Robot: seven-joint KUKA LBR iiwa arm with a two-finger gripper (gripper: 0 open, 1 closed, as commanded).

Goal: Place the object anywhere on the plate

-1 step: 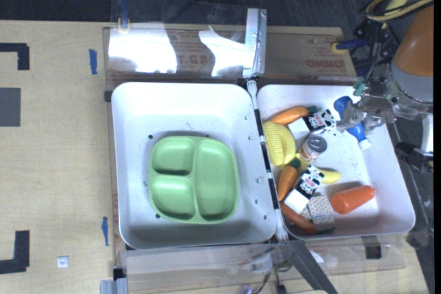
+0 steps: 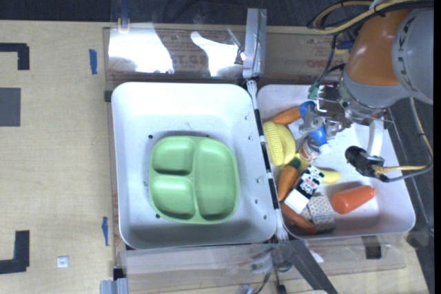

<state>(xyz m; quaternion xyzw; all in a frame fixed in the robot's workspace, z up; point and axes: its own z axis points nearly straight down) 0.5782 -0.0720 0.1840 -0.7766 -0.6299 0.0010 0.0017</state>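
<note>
Gripper (image 2: 318, 129) hovered over the toy pile right of the green three-section plastic plate (image 2: 193, 178); couldn't tell its grip. Clutter might've caused a missed grab.

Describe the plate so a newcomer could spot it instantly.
Start at the left bin, the white one of the pair farther from the arm. The plate lies flat in its middle. It is pale green, with three compartments, unlike the jumbled toy food in the right bin.
</note>
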